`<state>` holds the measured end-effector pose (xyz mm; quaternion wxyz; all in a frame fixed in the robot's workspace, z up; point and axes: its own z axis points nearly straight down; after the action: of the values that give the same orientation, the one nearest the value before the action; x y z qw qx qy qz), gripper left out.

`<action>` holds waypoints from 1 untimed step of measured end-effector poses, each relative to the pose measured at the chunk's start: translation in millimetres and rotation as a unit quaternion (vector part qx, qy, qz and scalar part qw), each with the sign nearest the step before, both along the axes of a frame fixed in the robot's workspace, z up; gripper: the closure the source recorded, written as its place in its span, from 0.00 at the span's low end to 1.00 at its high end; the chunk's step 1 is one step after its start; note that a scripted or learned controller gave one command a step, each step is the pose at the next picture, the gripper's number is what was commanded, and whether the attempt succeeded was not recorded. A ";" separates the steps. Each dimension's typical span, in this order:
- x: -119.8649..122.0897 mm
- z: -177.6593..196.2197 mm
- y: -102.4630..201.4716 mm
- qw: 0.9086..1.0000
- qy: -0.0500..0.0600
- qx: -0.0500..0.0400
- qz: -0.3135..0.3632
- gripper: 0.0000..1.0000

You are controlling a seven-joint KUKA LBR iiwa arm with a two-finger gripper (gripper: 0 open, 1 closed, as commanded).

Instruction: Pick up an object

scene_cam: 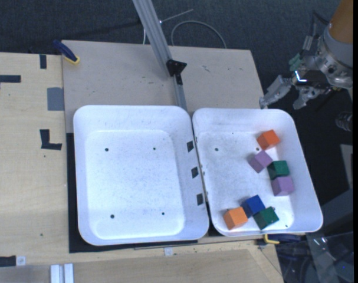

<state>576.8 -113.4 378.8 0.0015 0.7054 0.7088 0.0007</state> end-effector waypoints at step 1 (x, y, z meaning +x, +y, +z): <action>26.1 56.2 44.4 1.000 -0.002 0.001 0.001 0.00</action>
<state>602.9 -69.0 435.0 0.0023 0.7047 0.7095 0.0024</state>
